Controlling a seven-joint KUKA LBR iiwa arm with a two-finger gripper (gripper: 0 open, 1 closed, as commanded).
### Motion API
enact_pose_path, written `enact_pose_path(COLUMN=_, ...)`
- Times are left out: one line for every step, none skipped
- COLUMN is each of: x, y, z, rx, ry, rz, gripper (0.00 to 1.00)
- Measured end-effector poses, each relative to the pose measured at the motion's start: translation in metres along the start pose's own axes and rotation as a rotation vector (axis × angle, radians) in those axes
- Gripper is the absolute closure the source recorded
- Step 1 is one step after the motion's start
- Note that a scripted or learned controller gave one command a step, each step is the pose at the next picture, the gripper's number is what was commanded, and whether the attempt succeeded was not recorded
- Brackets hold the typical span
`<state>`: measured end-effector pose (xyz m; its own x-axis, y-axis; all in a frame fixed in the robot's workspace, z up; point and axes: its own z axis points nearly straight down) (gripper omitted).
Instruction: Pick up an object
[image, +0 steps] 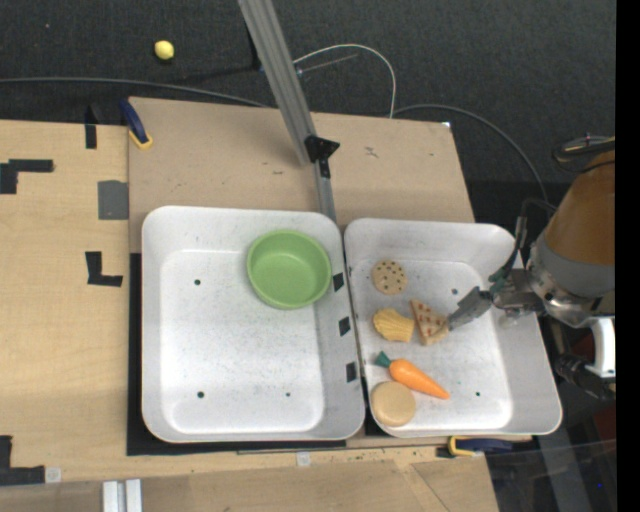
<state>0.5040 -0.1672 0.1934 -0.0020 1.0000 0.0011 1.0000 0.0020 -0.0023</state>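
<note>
**benchwatcher:** Wedge (428, 322) first: tan, flat-sided, dotted with dark specks, lying near the middle of the right bin (524, 405). Touching a ridged yellow lump (394, 325) at its 9 o'clock. Round speckled cookie (388, 276) at 11 o'clock, well apart. Glossy orange carrot (418, 378) with a green tip down at 6, and a smooth tan bun (393, 404) right below that.

**kuka_fan:** Nice. And the gripper (458, 316)?

**benchwatcher:** Dark, slanted in from 3 o'clock, tip right at the wedge's edge, maybe touching. Too dark and small to tell open from closed, honestly. Nothing visibly held.

**kuka_fan:** Left bin (180, 330)?

**benchwatcher:** Matte white and speckled grey like the other, with a smooth round green bowl (288, 268) up at its 1 o'clock corner. Arm cut off by the frame beyond the orange band.
</note>
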Motion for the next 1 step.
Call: enact_pose_path(x=-0.0001, y=0.0000, z=-0.0001, rx=0.000, ry=0.000, rz=0.000, gripper=0.00)
